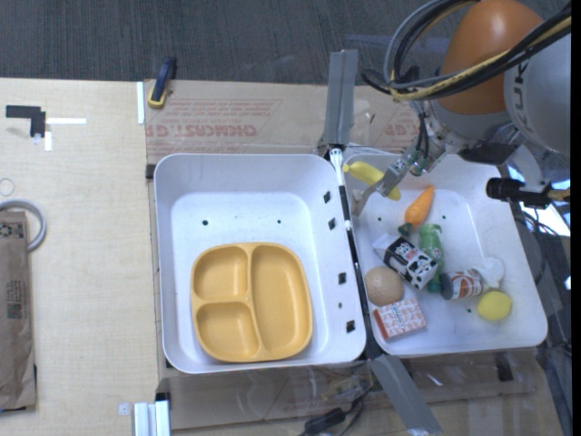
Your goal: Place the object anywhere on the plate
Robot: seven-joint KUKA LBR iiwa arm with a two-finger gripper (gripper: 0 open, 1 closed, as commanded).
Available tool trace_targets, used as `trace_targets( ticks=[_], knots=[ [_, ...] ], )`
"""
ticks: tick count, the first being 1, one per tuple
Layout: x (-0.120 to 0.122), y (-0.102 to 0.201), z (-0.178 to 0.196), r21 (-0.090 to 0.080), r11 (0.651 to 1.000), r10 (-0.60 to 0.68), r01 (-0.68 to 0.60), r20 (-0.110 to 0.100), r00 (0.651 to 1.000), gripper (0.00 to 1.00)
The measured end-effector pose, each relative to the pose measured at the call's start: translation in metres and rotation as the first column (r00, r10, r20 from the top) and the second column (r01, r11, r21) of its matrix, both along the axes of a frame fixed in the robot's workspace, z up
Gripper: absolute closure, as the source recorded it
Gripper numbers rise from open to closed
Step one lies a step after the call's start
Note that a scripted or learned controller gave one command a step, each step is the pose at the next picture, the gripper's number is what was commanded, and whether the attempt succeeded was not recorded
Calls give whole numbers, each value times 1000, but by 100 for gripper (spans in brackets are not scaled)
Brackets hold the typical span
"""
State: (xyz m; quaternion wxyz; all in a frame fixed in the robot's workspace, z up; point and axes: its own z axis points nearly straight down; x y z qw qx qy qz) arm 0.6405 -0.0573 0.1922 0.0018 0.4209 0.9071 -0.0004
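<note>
Looking down through the camera view: reaching in from the right with the arm (481, 53), bending the orange-banded wrist down and to the left, and hanging the tool (392, 185) over the far left corner of the right bin (531, 334), just beside a yellow banana-like piece (361, 172) and near an orange carrot toy (418, 205). Not showing how wide the tool is standing, nor anything caught in it; cannot tell. Judging the yellow banana-like piece to be the likeliest pick, lying close against the far wall beside the divider between the bins. Probably handling as a light, stiff, smooth plastic toy, slipping or rolling sooner than crushing. Likely asking for a hold across its narrow middle, with the wall crowding the far side and leaving little room there. Sitting in the left bin (172, 243), toward its near side and well apart from the tool: the yellow three-part plate (252, 301), not yet receiving anything.
</note>
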Motion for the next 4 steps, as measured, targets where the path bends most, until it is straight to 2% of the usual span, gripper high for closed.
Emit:
trace_targets(
  ticks=[1, 2, 3, 4],
  knots=[
    [-22, 47, -1, 0, 946, -324, 324, -4, 946, 100],
    [-68, 118, -1, 0, 918, -397, 397, -4, 918, 100],
    [-88, 196, -27, -1, 954, -300, 300, -6, 954, 100],
    [-60, 258, -92, 26, 675, -738, 738, 15, 675, 100]
  ],
)
